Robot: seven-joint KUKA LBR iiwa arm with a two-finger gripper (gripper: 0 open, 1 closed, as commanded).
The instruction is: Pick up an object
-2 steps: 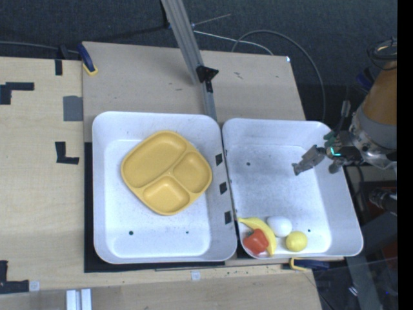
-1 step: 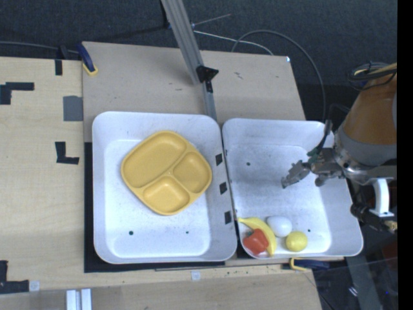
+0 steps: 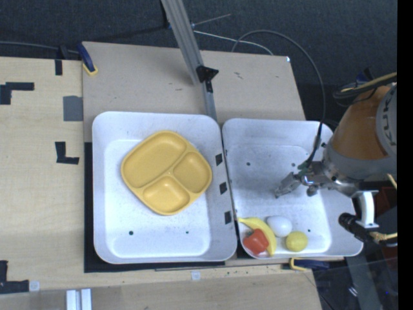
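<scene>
My gripper (image 3: 293, 185) hovers over the middle of the right bin (image 3: 258, 141), open, with nothing between its fingers. The small objects lie below it, along the bin's front edge. A yellow banana (image 3: 261, 227) curves around a red piece (image 3: 256, 241). A white egg-shaped object (image 3: 279, 225) lies next to the banana, and a yellow round fruit (image 3: 296, 241) sits to its right. The gripper stands apart from all of them, a short way behind the white object.
In the left bin (image 3: 110, 237) lies a yellow divided plate (image 3: 166, 172). A metal pole (image 3: 184, 31) slants down to the ridge between the bins. The grey and orange arm (image 3: 364, 141) covers the right bin's right wall.
</scene>
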